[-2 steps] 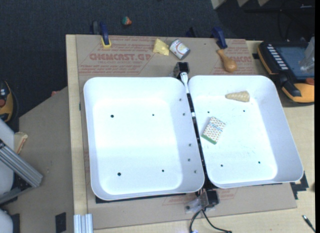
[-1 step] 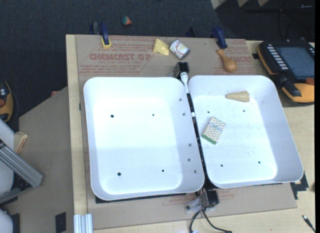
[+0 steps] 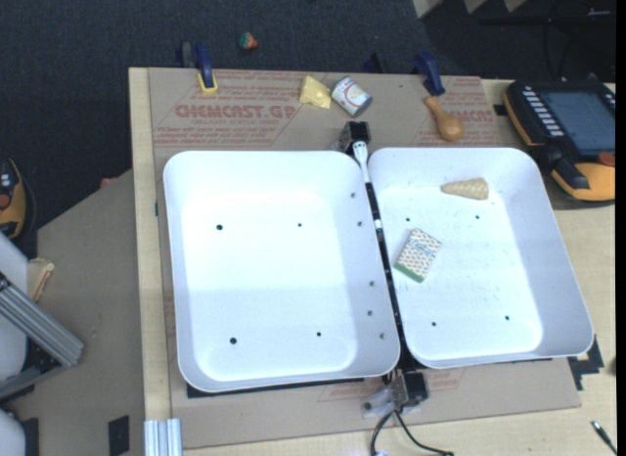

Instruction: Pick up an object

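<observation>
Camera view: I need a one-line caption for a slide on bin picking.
Two white bins on a bench; the right one holds a small patterned box and a tan cone-shaped piece.

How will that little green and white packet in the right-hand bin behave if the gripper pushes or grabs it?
The green and white packet lies flat on the right bin floor, so it will probably slide rather than roll or tip. It looks thin and small, so likely light. Its low profile against the smooth white floor may make it hard for fingers to get under; whether it is stiff or soft is unclear.

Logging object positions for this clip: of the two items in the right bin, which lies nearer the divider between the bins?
The green-and-white patterned block; the tan cone-shaped piece lies farther right, toward the far wall.
</observation>
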### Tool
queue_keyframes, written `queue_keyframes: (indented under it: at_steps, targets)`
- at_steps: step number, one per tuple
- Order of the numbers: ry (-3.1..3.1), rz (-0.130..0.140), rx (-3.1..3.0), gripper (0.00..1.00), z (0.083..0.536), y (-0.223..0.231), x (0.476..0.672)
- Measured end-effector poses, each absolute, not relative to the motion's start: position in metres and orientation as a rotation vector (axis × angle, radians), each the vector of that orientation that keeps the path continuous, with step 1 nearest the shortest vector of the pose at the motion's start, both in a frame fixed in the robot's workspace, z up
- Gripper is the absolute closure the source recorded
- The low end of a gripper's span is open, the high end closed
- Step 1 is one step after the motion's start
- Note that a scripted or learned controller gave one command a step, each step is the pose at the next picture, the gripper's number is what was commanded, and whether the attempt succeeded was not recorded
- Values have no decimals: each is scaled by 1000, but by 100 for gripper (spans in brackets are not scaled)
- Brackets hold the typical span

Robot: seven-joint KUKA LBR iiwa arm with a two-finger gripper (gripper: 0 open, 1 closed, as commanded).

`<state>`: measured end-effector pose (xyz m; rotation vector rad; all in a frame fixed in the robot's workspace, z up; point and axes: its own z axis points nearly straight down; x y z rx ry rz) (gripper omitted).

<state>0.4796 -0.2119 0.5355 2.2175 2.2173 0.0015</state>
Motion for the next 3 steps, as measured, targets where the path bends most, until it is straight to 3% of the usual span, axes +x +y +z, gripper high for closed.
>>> queue_keyframes:
  at_steps: [1, 2, 3]
  targets:
    - [2212, 3, 2212, 100, 547, -212, 480]
    - [2213, 3, 2213, 0, 546, -212, 480]
    - [2237, -10, 2226, 0, 335, -140, 503]
